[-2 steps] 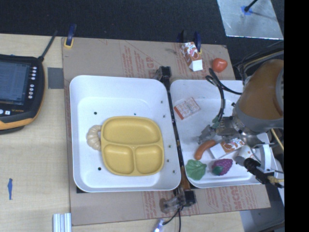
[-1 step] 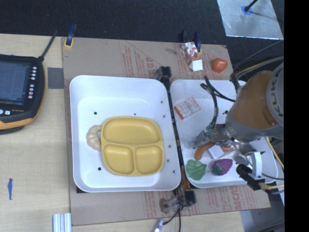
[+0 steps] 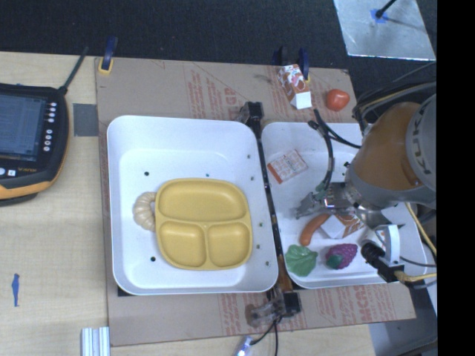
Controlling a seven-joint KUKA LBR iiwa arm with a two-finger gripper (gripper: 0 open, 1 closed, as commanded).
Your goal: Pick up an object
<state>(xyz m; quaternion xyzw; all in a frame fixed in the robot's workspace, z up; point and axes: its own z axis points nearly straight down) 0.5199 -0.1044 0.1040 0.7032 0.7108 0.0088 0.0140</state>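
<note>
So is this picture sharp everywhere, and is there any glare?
Camera view: mostly soft and grainy; the small items in the right bin blur together, the arm is smeared, and the left bin looks bright and washed out around the yellow divided tray; the floor patch at top glares pale.

Left bin (image 3: 126, 199): the yellow divided tray (image 3: 202, 222) takes up the middle, with a tan pastry (image 3: 144, 210) touching its left edge; bare floor runs along the top and both sides.
Right bin (image 3: 297, 136): crowded low down, where an orange sausage (image 3: 313, 228), a green piece (image 3: 300, 260) and a purple piece (image 3: 341, 256) sit close together; a small packet (image 3: 286, 166) lies higher, with open floor around it.
Arm (image 3: 390, 158): overhangs the right bin's right half.
Divider: black clamp (image 3: 252, 112) at the top.
</note>
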